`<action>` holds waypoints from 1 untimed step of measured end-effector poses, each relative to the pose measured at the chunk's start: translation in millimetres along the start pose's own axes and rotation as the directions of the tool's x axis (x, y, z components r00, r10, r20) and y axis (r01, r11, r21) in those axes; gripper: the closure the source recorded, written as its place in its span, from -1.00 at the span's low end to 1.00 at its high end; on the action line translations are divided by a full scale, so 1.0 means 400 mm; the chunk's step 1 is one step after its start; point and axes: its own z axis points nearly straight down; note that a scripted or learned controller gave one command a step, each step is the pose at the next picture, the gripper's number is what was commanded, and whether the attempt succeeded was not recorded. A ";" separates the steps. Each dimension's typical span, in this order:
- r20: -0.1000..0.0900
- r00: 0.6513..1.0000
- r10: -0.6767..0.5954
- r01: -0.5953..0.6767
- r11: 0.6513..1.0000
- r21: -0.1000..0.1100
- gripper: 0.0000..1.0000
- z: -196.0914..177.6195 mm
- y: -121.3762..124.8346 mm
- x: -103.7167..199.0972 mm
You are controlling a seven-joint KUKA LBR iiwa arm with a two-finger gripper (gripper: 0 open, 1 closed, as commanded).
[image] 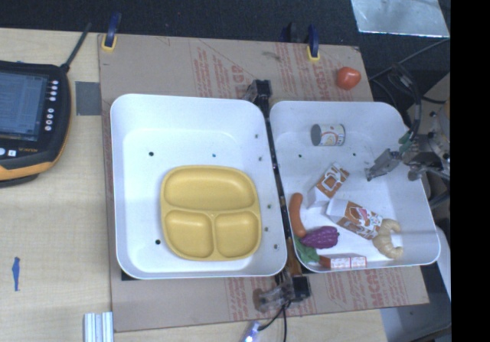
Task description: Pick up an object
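Your end effector point(380, 167) is hovering at the right bin's point(413, 256) far edge; grip state unreadable. Nearest candidate: the small carton point(331, 180) lying mid-bin, looking light and rigid. You are best pinching across its narrow sides.

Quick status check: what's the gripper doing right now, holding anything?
Gripper: over the right bin, near its right wall; grip state cannot be told.

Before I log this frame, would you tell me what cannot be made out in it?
- Gripper, camera view: small and blurred at the right bin's edge; its state is unreadable.
- Arm, camera view: cut off by the right edge.
- Small can and snack packet: print too small to read.
- Green item: mostly hidden under the purple toy.
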 end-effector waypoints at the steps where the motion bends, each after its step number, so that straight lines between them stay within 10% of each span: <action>1: 0.001 1.000 0.001 -0.001 1.000 -0.003 -1.00 0.229 0.063 0.156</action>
